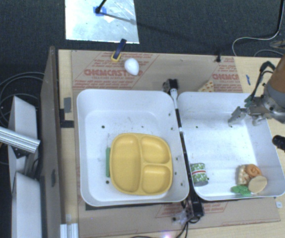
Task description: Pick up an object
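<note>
The end effector (245,116) hovered with fingers spread and unloaded above the right-hand shallow white bin (216,148), whose lower edge held the small green-patterned can (199,174), a candidate.

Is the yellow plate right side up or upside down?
Right side up. The yellow plate lies flat in the left bin, its three hollow compartments facing up.

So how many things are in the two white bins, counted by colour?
Yellow: 1, the yellow plastic divided plate in the left bin
Green: 2, the flat green strip beside the plate, and the small green piece in the right bin
Green and white: 1, the small patterned can
Tan and orange: 1, the lumpy toy food
Total: 5
</note>
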Robot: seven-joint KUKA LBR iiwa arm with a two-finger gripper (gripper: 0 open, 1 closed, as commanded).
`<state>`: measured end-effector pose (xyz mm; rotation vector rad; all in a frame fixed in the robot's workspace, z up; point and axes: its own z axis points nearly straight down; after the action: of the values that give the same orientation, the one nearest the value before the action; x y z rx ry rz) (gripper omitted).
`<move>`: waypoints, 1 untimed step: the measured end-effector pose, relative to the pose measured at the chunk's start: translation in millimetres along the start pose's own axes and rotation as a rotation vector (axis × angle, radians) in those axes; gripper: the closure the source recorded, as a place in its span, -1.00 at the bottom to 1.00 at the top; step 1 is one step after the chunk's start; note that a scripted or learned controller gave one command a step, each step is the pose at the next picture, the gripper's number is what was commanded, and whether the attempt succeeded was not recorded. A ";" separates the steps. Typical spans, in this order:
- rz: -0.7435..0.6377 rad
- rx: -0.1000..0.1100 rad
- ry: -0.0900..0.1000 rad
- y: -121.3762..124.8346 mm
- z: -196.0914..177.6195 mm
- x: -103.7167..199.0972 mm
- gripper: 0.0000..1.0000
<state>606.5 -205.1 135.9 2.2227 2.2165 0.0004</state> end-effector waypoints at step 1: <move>-0.002 0.007 0.005 -75.7 53.8 28.8 -1.00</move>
<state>531.0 -176.2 81.9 2.2264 2.2247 -0.0027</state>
